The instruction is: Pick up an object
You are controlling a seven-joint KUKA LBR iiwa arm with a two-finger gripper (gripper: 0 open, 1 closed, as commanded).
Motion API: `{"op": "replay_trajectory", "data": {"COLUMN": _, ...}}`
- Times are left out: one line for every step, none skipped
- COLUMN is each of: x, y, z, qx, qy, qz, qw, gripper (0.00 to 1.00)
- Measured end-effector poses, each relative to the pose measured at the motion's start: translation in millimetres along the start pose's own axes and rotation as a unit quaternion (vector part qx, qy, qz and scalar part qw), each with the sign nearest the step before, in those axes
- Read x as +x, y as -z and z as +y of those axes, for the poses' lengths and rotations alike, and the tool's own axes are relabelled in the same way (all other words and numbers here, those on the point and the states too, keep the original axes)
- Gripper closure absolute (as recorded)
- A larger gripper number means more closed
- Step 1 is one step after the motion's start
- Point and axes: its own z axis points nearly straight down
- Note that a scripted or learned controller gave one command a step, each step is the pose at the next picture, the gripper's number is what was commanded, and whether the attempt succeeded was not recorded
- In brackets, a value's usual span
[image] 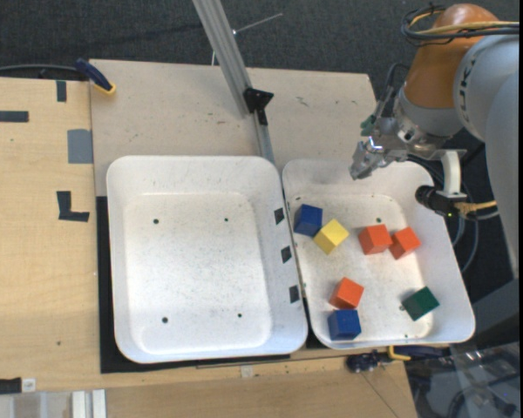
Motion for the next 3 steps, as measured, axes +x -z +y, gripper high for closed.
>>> {"op": "replay_trajectory", "data": {"x": 1.0, "y": 44.1, "z": 6.4, "qx": 0.0, "qy": 0.0, "qz": 0.0, "qw": 1.0, "gripper": 1.0}}
{"op": "replay_trajectory", "data": {"x": 3.1, "y": 97.8, "z": 8.3, "qx": -0.002, "qy": 0.001, "qz": 0.002, "qw": 1.0, "gripper": 1.0}}
{"op": "replay_trajectory", "data": {"x": 61.8, "y": 78.3, "z": 2.6, "qx": 0.002, "qy": 0.002, "qz": 0.001, "qw": 1.0, "gripper": 1.0}}
